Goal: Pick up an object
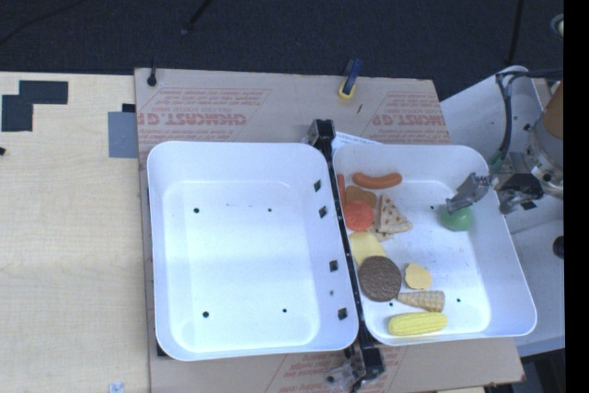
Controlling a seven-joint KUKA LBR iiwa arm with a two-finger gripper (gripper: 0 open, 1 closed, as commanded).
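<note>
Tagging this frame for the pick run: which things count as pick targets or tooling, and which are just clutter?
Job: gripper; green object beside it; hot dog, tomato, cracker wedge, brown cookie, waffle cone, corn cob; right bin.

Lying about: left bin, cardboard sheet, blue-and-yellow clamp.

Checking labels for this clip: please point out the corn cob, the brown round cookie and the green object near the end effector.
corn cob [417, 323], camera view, middle of the cob.
brown round cookie [379, 278], camera view, centre of its top face.
green object [456, 218], camera view, middle of its visible top.
</note>
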